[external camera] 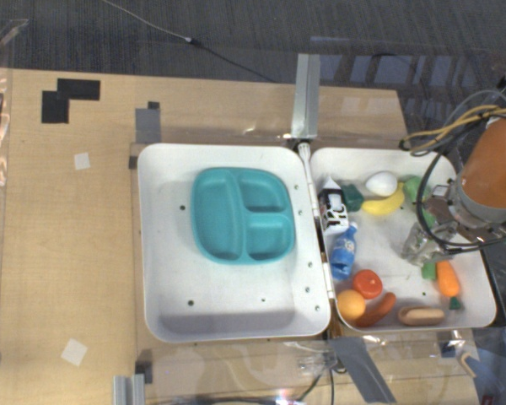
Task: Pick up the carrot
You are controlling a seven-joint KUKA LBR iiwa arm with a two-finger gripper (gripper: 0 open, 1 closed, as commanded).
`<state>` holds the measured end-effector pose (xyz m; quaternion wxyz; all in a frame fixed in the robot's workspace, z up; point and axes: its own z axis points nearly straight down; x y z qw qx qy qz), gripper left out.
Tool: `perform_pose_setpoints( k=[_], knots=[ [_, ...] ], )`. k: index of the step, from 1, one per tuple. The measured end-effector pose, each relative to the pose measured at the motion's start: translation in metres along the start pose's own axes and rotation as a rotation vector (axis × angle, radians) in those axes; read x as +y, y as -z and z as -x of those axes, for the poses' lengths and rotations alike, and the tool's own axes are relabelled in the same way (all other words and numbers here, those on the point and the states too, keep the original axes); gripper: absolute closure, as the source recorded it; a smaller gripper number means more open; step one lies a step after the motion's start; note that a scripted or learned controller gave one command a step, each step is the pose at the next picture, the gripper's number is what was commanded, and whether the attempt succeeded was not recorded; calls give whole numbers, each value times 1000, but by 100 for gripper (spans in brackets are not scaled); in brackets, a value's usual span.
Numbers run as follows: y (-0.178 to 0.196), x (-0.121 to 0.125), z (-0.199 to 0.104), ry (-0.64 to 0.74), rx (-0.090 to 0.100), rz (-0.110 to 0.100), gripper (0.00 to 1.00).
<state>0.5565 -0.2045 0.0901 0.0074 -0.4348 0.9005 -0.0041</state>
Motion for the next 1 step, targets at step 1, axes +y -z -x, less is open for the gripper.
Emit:
perform_pose_setpoints(
  k=[1],
  knots=[
    [-1,1,-1,0,1,3,0]
  ],
)
